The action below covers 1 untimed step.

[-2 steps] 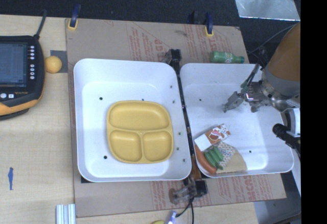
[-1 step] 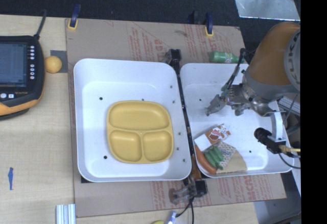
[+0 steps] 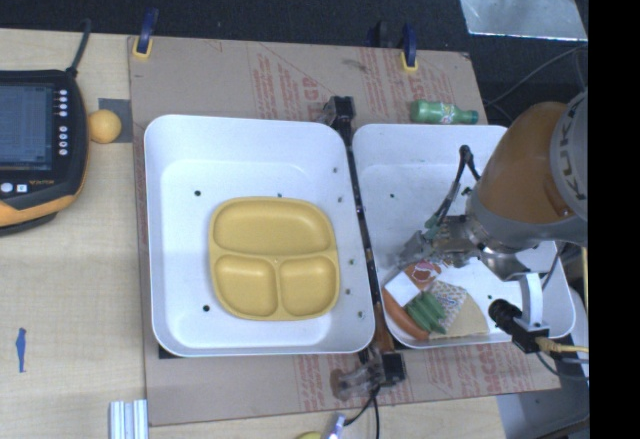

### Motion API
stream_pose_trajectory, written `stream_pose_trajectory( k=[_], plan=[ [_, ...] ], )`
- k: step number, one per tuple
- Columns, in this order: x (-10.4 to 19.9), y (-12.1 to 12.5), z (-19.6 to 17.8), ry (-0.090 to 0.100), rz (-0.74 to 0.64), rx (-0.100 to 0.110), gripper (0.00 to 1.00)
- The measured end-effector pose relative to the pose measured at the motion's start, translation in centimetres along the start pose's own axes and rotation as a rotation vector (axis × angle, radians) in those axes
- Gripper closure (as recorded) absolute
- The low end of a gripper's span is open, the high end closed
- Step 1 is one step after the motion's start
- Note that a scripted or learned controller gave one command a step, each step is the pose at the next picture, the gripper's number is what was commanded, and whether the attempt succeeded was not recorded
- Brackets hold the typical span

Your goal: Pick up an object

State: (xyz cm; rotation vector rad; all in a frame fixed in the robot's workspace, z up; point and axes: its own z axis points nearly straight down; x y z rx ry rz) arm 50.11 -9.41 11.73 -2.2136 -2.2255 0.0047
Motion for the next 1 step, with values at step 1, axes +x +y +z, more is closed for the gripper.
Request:
stream_pose_trajectory(
  k=[1],
  plan=[
    [-10.48, 3.81, 1.17, -0.001, 0.004, -0.002, 0.00]
  ],
)
